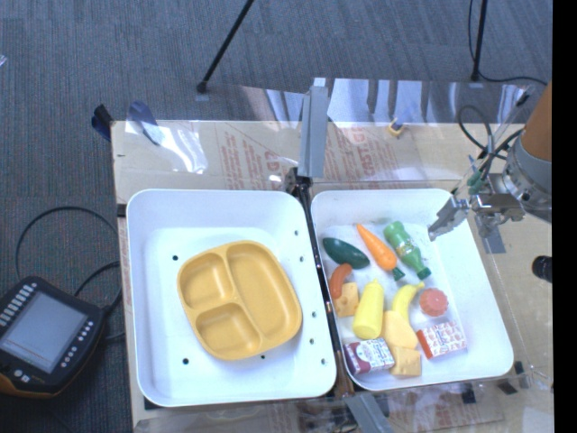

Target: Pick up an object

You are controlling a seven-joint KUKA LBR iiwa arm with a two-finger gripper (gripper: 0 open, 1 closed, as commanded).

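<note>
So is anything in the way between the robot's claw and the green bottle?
Nothing visible is. The gripper hangs over the right bin's upper right part, and the green bottle lies down and to its left with bare white floor between them. The carrot lies on the bottle's far side.

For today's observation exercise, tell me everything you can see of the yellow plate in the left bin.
The yellow plate is a rounded, smooth tray that looks like plastic, split by raised ridges into three compartments: two smaller ones on top, one wide one below. It lies flat and right side up, turned slightly askew, near the middle of the left bin. It rests on the bin's white floor alone; nothing lies in it or touches it.
</note>
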